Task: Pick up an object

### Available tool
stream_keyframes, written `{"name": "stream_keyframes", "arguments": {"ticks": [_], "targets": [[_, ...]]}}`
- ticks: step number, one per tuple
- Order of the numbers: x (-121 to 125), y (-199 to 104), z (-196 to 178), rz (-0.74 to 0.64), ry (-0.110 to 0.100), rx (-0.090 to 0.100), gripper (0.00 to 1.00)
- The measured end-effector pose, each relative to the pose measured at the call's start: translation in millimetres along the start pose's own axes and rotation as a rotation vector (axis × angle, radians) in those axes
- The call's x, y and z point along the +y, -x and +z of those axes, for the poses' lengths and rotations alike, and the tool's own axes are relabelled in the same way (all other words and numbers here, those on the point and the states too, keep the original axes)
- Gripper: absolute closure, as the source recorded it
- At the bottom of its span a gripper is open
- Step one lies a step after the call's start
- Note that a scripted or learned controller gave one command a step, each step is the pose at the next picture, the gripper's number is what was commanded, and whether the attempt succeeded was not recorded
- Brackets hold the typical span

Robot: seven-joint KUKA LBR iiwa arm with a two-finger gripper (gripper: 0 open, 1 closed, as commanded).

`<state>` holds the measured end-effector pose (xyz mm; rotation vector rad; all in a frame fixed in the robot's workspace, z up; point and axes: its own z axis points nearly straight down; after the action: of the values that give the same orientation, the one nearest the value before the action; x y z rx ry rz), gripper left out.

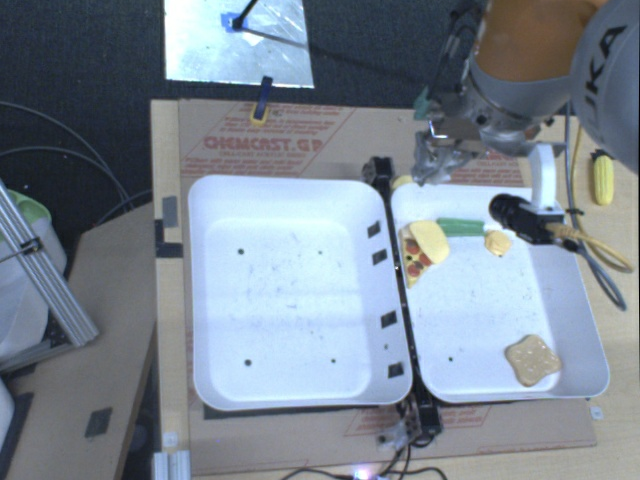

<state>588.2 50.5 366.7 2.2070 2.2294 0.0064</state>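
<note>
Mostly yellow toy (425, 241); red-dotted edge, flat against right bin's (560, 298) left wall

Arm (560, 38) cut off at top edge; gripper (432, 171) blurred above right bin (570, 298), finger state indiscernible.

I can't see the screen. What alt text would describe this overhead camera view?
A grey and orange robot arm's gripper hovers at the far edge of the right white bin, which holds a yellow toy, a green stick, a small yellow piece and a tan cookie-like piece. The left white bin sits beside it.
</note>
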Motion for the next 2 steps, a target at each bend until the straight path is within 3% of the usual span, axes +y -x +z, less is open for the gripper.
{"name": "stream_keyframes", "arguments": {"ticks": [1,2], "targets": [[14,-79,166,0.001,-0.011,0.002,1.00],[-39,5,125,0.015,-0.007,0.000,1.00]]}}
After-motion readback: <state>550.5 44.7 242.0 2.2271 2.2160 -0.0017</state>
